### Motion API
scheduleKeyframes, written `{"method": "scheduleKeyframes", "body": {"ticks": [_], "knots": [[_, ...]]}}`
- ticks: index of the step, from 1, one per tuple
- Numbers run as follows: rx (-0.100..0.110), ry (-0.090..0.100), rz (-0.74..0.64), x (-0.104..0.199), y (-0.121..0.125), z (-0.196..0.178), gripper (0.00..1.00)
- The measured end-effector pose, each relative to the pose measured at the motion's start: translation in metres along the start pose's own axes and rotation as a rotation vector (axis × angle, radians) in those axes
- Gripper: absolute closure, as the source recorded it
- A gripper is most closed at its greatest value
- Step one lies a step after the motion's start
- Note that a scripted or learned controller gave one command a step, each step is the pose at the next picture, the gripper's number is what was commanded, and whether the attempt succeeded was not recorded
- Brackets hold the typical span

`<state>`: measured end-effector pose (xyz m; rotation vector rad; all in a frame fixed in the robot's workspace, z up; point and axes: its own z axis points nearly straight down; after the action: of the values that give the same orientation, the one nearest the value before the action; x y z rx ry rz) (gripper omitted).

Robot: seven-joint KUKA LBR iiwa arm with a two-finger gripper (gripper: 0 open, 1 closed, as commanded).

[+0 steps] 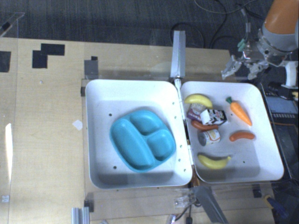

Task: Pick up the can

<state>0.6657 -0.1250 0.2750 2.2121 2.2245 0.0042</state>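
The can [210, 136] is small and silver with a pale label. It lies on its side in the right bin [267, 153], near the bin's left wall, with its grey end facing left. My gripper [242, 69] hangs above the far edge of the right bin, well behind the can and to its right. Its fingers stand apart with nothing between them.
Around the can lie a dark carton [215, 116], a red sausage [200, 124], another sausage [242, 136], a carrot [241, 112] and two bananas [198, 99] [213, 160]. A blue divided plate [142, 140] sits in the left bin [98, 125].
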Motion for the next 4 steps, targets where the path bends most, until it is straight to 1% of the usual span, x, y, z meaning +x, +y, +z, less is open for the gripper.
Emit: {"method": "scheduleKeyframes", "body": {"ticks": [1,2,3,4], "knots": [[0.003,0.001,0.487,0.025,-0.019,0.131,0.00],[-0.003,0.004,1.022,0.021,-0.070,0.187,0.00],[-0.003,0.004,1.022,0.021,-0.070,0.187,0.00],[-0.007,0.003,0.753,0.022,-0.095,0.186,0.00]]}}
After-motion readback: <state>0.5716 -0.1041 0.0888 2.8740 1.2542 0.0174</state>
